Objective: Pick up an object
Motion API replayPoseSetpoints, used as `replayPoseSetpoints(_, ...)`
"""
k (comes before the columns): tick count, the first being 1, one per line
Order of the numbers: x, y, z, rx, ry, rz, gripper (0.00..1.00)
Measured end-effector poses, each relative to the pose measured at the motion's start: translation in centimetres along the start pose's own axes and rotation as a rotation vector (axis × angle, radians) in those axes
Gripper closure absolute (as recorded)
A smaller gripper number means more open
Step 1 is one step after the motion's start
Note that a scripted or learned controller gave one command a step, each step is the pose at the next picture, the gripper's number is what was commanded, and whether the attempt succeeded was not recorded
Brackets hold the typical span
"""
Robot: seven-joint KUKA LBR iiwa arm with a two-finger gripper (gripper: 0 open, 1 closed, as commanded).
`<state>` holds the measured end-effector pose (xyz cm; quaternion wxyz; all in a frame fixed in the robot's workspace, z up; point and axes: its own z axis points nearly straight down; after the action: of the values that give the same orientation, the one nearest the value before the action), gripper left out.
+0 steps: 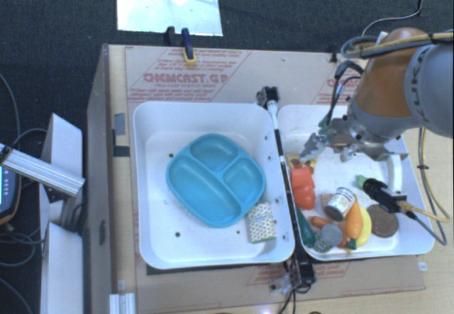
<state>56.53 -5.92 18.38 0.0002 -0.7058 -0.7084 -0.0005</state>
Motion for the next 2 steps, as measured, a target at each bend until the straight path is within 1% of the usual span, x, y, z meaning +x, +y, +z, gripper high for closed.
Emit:
replayPoseSetpoints(1, -5.4, -0.6, -4.9, -0.003, -0.003, 0.003, 0.00)
replayPoseSetpoints(2, -2.3, 0.1, 5.3, 0.002, -0.001, 0.001, 0.00)
